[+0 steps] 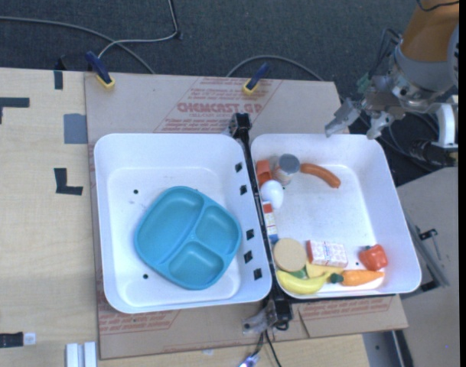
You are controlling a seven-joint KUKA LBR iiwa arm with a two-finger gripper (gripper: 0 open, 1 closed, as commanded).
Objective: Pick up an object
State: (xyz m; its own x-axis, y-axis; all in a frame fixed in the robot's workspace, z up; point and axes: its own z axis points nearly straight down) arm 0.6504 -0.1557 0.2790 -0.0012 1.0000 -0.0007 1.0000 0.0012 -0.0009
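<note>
Pincer (357, 122) hangs at the upper right of the frame, just past the top edge of the right-hand bin, its two grey fingers spread apart and nothing between them. By the look of it the step in hand is the approach: nothing has been gripped yet, and the arm sits above and outside the bin that holds the small things.

Going from left to right, the left bin (110, 205) carries a blue divided plate (188, 237), lying flat and well apart from the arm. The right bin (386, 205) holds the likely targets. Along its left wall lie a white egg-like piece (272, 193) and a grey-capped item (288, 165), close together. Just right of these a sausage (320, 174) lies alone on bare bin floor, the nearest thing to the open fingers. At the lower edge a round tan cookie (289, 254), a banana (301, 283), a small pink-and-white carton (327, 252), a carrot (356, 278) and a red piece (374, 257) crowd together.

The next move probably calls for swinging down and leftward into the bin, lining the fingers across the sausage's narrow width, then closing. The crowded lower group would be a harder pick.
</note>
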